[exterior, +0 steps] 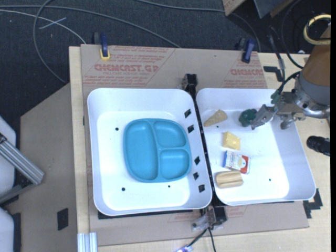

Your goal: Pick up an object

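In the right bin (pixel 294 167), loose pickable items are scattered: a bread roll (pixel 229 179) nearest, a small carton (pixel 235 161) and yellow wedge (pixel 231 140) behind it; a blue divided tray (pixel 156 149) lies at nine o'clock; farthest, the gripper (pixel 261 118) is poised beside a dark green object (pixel 248 117), apparently for grasping; its state cannot be told.

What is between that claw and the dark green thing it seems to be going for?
Nothing visible. The gripper is already right beside the dark green object in the right bin, on the object's right. The tan wedge, yellow block and other pieces lie off to the left and nearer the camera.
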### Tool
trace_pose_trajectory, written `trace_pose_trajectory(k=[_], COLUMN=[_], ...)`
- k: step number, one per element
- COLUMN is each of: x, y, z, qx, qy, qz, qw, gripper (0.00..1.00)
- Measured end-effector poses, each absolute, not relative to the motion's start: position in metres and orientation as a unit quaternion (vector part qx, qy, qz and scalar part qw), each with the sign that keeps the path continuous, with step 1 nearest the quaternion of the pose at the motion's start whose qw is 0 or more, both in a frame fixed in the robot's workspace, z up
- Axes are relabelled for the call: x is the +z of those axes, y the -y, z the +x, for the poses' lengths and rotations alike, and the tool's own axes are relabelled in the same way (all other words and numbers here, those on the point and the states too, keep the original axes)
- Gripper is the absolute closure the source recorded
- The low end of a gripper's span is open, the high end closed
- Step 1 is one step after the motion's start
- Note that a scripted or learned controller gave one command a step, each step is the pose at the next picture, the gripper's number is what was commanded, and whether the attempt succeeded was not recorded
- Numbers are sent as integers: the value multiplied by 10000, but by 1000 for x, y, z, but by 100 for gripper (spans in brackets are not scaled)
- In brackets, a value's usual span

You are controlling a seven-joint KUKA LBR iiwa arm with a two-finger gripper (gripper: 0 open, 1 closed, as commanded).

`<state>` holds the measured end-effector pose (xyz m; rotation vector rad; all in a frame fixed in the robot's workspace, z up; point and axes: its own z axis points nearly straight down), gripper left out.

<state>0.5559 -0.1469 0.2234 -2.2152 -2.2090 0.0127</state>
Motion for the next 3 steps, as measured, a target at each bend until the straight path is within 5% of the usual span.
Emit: trace_pose_trajectory(k=[1,3], x=[231,118], y=[146,143], z=[559,566], qx=[0,13], qy=[7073,7070], qz=[-7069,-7072], qw=[8,31], gripper=[0,0])
